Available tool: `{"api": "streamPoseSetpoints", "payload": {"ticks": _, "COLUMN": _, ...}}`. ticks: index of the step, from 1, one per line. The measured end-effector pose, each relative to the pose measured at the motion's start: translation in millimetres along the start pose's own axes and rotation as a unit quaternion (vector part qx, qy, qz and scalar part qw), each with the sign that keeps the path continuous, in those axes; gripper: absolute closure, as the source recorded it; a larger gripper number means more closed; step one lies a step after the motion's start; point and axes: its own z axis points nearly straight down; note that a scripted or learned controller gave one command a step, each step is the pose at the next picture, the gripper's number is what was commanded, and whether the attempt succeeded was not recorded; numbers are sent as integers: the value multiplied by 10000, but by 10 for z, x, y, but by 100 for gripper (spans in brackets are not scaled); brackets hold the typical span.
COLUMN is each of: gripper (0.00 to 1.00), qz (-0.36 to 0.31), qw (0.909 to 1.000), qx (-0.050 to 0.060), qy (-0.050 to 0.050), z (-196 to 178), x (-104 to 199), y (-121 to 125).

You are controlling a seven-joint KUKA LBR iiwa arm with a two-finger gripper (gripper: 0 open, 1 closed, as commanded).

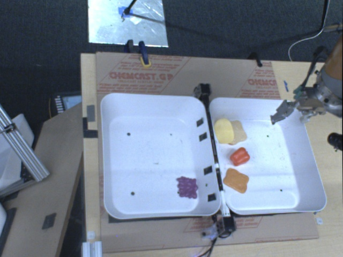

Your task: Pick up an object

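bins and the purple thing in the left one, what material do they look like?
Left bin and right bin: probably thin moulded plastic, white, smooth with a slight sheen, rounded corners and a rolled rim. Purple object: a bumpy cluster like toy grapes, matte, likely soft plastic or rubber; too small to be sure.

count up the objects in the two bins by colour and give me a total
Purple: 1, the grape bunch in the left bin
Yellow: 1, the pale yellow piece in the right bin
Red-orange: 1, the small pepper, right bin
Orange: 1, the orange chunk, right bin
Total: 4
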Motion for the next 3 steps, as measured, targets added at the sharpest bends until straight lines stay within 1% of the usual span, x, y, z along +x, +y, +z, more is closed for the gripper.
{"api": "streamPoseSetpoints", "payload": {"ticks": 1, "gripper": 0, "qz": -41, "qw": 10000, "qx": -46, "qy": -2, "z": -796, "x": 726, "y": 220}}
{"api": "streamPoseSetpoints", "payload": {"ticks": 2, "gripper": 100, "qz": -26, "qw": 10000, "qx": -29, "qy": -3, "z": -861, "x": 682, "y": 209}}
{"api": "streamPoseSetpoints", "payload": {"ticks": 3, "gripper": 100, "qz": -65, "qw": 10000, "qx": -67, "qy": 28, "z": -1955, "x": 1922, "y": -165}}
